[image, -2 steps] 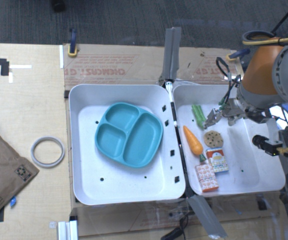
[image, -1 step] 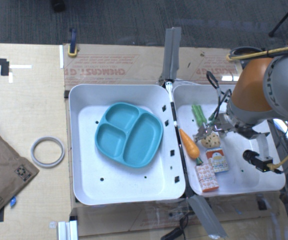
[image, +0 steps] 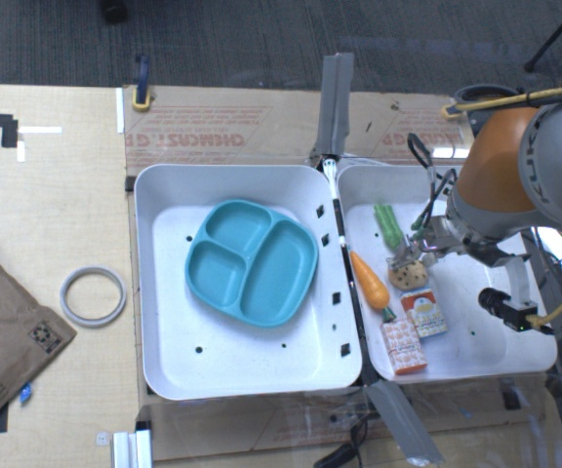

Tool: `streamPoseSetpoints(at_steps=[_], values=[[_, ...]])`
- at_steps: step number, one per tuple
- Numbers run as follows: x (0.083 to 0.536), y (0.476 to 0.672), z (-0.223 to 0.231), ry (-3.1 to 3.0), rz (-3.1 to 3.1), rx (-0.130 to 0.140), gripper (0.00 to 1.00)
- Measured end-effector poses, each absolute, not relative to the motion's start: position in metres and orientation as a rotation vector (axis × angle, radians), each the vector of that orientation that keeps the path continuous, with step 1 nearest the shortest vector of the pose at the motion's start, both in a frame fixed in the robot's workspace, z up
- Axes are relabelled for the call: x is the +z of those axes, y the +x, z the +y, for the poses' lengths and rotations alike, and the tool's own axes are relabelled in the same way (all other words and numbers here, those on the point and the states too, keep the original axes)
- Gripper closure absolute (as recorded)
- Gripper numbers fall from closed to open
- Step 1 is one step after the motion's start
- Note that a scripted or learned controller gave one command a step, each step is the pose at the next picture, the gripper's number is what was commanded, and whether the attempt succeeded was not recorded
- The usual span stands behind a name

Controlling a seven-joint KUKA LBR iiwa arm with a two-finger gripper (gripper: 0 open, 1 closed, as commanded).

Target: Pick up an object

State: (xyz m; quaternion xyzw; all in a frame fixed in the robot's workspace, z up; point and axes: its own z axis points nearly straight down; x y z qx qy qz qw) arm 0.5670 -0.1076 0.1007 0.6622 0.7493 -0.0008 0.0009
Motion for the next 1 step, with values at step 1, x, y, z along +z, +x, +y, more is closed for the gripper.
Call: streamPoseSetpoints(at_steps=[1], values=[[0.2025, 0.5964, -0.0579, 2.035, 2.394, -0.004, 1.00]])
